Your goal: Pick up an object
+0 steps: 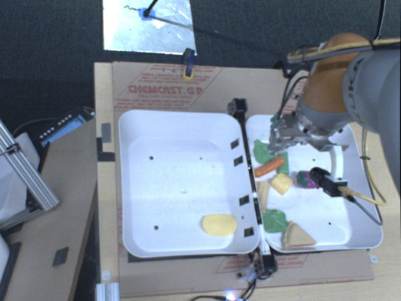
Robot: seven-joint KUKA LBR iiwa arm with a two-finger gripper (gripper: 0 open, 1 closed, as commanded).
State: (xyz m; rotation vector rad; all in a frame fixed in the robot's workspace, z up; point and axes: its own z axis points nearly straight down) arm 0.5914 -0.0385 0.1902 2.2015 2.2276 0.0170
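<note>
My pincer (277, 142) hangs low over a green piece (261, 149) and carrot (270, 166) in the right bin (363, 231). I cannot tell its state. Crowded toys could make me slip.

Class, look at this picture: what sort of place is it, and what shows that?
Probably a robotics lab bench: a grey arm with an orange band, two shallow white bins and small toy foods like an orange carrot.

Two white bins sit side by side: the left bin (156, 168) holds one yellow piece (218, 224). The right bin (357, 221) holds about seven: two green, one orange, three pale yellow or tan (wedge included), one purple-green.
</note>
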